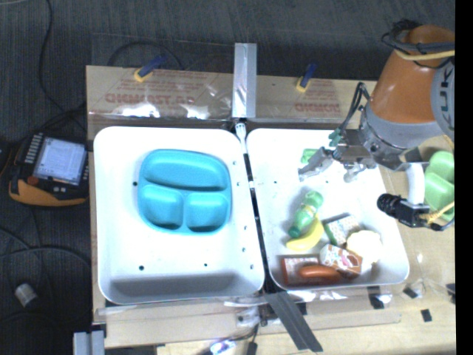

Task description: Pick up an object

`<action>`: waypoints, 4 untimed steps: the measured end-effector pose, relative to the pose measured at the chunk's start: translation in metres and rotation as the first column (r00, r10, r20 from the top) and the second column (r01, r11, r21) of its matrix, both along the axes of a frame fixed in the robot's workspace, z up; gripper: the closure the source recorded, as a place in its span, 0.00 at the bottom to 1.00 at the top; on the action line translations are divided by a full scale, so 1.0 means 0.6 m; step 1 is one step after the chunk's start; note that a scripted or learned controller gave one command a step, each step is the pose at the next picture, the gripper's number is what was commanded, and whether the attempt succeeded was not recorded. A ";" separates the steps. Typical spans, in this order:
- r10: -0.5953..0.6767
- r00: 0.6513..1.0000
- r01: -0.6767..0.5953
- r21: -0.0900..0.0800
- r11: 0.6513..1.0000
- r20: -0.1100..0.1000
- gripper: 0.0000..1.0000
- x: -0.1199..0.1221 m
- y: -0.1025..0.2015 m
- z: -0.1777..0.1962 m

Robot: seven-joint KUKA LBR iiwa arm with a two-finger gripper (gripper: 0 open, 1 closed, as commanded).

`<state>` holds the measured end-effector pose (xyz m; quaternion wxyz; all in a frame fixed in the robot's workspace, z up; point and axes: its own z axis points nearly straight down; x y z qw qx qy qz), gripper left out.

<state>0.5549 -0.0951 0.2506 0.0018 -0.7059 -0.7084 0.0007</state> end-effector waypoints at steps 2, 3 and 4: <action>0.013 1.000 -0.013 -0.001 1.000 0.013 1.00 -0.027 -0.025 -0.247; 0.113 0.994 -0.113 0.000 0.994 0.000 1.00 -0.009 0.069 -0.114; 0.113 0.994 -0.113 0.000 0.994 0.000 0.00 -0.009 0.069 -0.114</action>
